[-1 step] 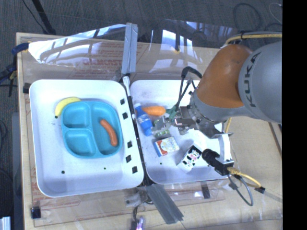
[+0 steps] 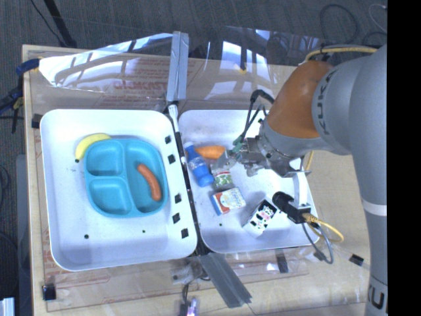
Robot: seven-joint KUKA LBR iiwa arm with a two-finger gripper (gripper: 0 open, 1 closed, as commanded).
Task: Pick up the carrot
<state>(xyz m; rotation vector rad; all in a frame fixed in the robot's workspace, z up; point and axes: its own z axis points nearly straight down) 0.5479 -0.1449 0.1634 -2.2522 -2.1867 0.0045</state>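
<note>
The pincer [image 2: 238, 155] hangs in the right bin [image 2: 289, 242] just beside the carrot [image 2: 210, 153], its state I cannot tell, with a blue bottle [image 2: 198, 166] and small cartons [image 2: 227, 199] crowded close around.

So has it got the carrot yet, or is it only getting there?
Done: the arm has reached into the right bin, and its gripper sits close beside the carrot. In hand: nothing that shows; the carrot lies on the bin floor next to a blue bottle, not between the fingers. Left: closing on the carrot and lifting it out. Whether the fingers are open is too hard to tell here.
</note>
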